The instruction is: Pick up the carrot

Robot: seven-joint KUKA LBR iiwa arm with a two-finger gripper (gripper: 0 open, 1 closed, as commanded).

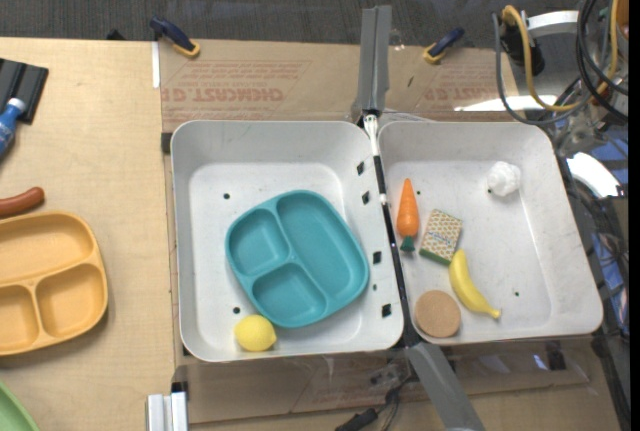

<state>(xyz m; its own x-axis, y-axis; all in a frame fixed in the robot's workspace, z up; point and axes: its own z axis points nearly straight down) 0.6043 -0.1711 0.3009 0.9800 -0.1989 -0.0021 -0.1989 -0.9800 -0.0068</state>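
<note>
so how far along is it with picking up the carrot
Nothing looks done yet. The carrot lies untouched in the right bin, against its left wall, beside the small box and above the banana. Nothing is in hand. Reaching in, gripping the carrot and lifting it are all left.

The arm's black cables (606,39) and a blurred bluish-white part (592,169) sit at the right edge, pose too indistinct to tell.

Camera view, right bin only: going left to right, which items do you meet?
carrot → green sponge block → banana → white crumpled ball. The round brown disc overlaps the sponge and banana in left-right position, so I leave it out.
</note>
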